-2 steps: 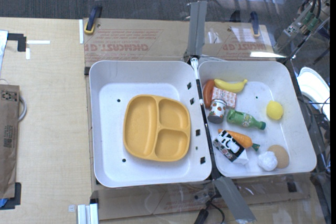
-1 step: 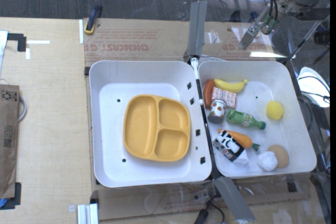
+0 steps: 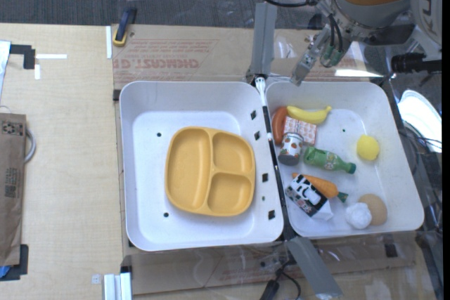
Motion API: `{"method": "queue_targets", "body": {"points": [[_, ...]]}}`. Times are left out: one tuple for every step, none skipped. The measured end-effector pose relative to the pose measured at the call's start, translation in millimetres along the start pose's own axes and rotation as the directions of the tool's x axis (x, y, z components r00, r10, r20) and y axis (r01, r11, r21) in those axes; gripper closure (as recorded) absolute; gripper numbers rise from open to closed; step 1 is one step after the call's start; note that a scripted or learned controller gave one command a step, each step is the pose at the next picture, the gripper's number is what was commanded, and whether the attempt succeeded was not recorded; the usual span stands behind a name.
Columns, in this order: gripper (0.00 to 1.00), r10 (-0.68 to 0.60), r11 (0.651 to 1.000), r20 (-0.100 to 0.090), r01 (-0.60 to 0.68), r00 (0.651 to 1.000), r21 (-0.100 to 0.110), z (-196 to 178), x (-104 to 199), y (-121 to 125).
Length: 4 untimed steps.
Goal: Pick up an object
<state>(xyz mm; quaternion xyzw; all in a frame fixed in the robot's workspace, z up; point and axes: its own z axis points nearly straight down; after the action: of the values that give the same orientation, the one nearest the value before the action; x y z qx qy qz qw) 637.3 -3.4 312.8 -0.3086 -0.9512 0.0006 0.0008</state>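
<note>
My gripper (image 3: 314, 60) hangs above the back edge of the right bin (image 3: 391, 116), near its far left corner, with nothing seen in it. Below it in that bin lie a yellow banana (image 3: 309, 112), a red piece (image 3: 280, 123), a small pink and white box (image 3: 302, 129), a can (image 3: 290, 149) and a green bottle (image 3: 328, 160). A yellow lemon (image 3: 368, 147) sits apart on the right. Toward the front are a carrot (image 3: 324, 185), a black and white packet (image 3: 306, 195), a white ball (image 3: 358, 216) and a tan round item (image 3: 376, 205).
The left bin (image 3: 140, 123) holds a yellow divided plate (image 3: 209, 171). A grey post (image 3: 263, 38) stands behind the wall between the two bins, just left of the gripper. Cardboard (image 3: 183, 53) lies behind the bins.
</note>
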Motion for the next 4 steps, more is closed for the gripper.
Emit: {"method": "queue_targets", "body": {"points": [[1.0,-0.283,0.959,0.003,0.283,0.959,-0.002,-55.1,7.1,-28.2],[1.0,-0.589,0.808,0.004,0.589,0.808,-0.001,-77.7,5.2,-80.8],[1.0,-0.82,0.572,0.005,0.82,0.572,-0.001,-66.6,-43.1,-73.7],[1.0,-0.943,0.333,0.004,0.943,0.333,0.0,-91.6,-28.3,-146.0]]}}
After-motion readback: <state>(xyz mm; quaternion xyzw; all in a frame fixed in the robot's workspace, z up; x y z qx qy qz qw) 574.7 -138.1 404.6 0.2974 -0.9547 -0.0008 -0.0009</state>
